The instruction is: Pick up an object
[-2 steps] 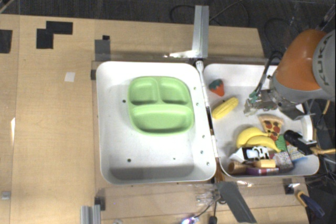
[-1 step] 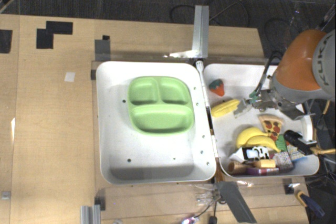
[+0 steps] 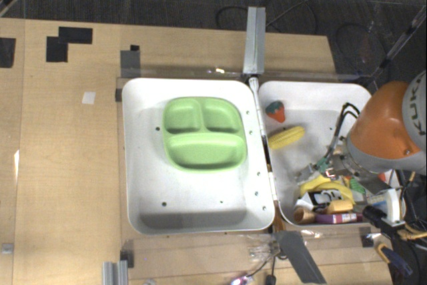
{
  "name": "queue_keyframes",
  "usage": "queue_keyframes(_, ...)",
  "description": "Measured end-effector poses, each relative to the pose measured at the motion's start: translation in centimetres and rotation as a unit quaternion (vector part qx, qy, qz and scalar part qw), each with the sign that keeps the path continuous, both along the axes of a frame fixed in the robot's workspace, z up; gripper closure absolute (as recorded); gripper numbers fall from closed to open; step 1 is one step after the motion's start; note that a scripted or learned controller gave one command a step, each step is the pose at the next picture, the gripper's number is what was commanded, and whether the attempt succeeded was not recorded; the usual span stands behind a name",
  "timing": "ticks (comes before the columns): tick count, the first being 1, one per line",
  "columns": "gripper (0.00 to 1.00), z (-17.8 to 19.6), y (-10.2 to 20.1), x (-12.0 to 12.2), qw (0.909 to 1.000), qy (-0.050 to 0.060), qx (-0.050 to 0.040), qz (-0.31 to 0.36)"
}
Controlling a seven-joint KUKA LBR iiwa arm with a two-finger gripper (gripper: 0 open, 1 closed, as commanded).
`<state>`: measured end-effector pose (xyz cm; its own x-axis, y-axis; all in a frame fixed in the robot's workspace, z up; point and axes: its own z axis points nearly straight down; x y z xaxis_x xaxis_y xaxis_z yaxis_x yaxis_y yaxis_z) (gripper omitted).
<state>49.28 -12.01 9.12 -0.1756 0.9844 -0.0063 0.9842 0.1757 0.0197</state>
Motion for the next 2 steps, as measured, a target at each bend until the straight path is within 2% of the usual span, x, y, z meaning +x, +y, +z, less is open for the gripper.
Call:
queue_keyframes(1, 1.0, 1.2, 0.2, 0.4, 1.0, -0.006, 0.0002, 0.002)
queue_keyframes(2, 1.0, 12.9, -1.5, -0.4, 1.0, 0.006, 0.0006, 0.002)
